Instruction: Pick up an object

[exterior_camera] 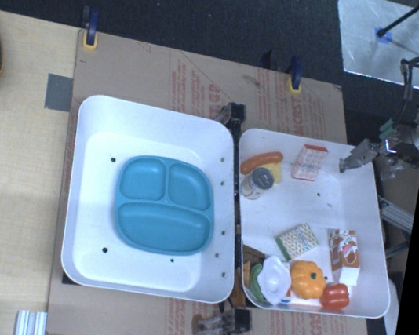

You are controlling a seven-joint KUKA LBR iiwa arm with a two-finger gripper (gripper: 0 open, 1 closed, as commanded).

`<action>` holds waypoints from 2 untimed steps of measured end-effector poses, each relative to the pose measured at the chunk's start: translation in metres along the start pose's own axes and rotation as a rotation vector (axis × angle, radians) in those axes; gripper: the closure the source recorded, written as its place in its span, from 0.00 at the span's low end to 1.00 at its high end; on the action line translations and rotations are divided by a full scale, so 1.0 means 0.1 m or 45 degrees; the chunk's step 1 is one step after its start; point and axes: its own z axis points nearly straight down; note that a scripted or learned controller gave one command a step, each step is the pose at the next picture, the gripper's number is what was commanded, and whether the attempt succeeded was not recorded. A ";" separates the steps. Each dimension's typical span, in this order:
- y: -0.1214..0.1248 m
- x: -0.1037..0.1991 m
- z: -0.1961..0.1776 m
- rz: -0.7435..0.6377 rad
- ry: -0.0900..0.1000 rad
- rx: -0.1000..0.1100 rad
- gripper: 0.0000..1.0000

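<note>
Evidently the approach step: the pincer (357, 156) hovers at the right bin's (331, 203) far corner, holding nothing, its opening impossible to tell. The nearest object, a snack packet (310, 162), lies just beside it; next it must descend over one.

Open floor mid right bin (329, 214)

A cardboard-covered bench (10, 169) bears two white bins (75, 259) side by side.
</note>
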 end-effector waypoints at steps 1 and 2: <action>-0.77 -0.06 1.46 0.005 0.001 -0.005 0.00; -0.75 -0.07 1.31 -0.001 -0.003 -0.006 1.00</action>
